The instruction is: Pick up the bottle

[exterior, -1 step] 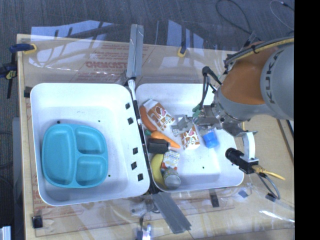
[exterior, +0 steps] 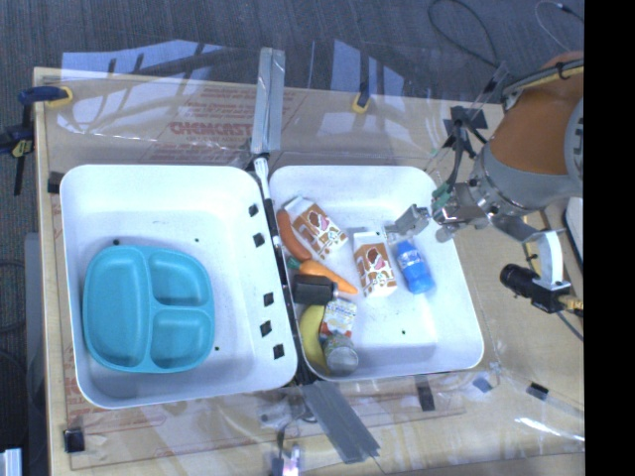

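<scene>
The blue bottle [exterior: 414,269] lies in the right bin [exterior: 451,350], near its right wall, just beside a small carton [exterior: 374,267]. The tool [exterior: 422,216] hangs over that wall, just above the bottle; I cannot tell how far open it is. The bin's lower right corner has open room. Red writing on the table [exterior: 516,405] is too blurry to read.

floor [exterior: 149,8]: dark grey carpet | bench [exterior: 516,405]: light wood | cables [exterior: 466,18]

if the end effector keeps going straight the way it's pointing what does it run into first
Most likely the blue bottle. The end effector sits over the right bin, aimed down and left, with the bottle just below its tip. Height above the bottle is unclear from this single slanted view.
</scene>
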Controlling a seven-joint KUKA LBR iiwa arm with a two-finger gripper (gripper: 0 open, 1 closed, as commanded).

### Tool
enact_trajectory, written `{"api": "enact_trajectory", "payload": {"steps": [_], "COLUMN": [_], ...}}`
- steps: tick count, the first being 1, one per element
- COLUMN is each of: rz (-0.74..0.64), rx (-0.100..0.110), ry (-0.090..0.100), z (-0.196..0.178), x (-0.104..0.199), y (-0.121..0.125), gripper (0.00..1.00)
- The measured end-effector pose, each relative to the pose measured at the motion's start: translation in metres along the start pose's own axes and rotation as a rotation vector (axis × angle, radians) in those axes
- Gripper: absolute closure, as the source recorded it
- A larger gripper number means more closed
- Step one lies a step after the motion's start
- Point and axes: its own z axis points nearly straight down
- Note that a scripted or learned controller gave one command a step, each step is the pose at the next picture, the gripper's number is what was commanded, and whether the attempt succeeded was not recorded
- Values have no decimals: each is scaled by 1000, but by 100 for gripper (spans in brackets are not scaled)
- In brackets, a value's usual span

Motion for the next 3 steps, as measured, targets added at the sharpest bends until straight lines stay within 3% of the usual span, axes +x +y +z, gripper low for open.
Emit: {"api": "enact_trajectory", "payload": {"steps": [1, 2, 3], "rz": [19, 38, 64], "rx": [2, -2, 0], "ry": [1, 0, 0], "z": [6, -19, -10], "x": [3, 3, 2], "y": [-23, -42, -16], "gripper": [0, 0, 0]}}
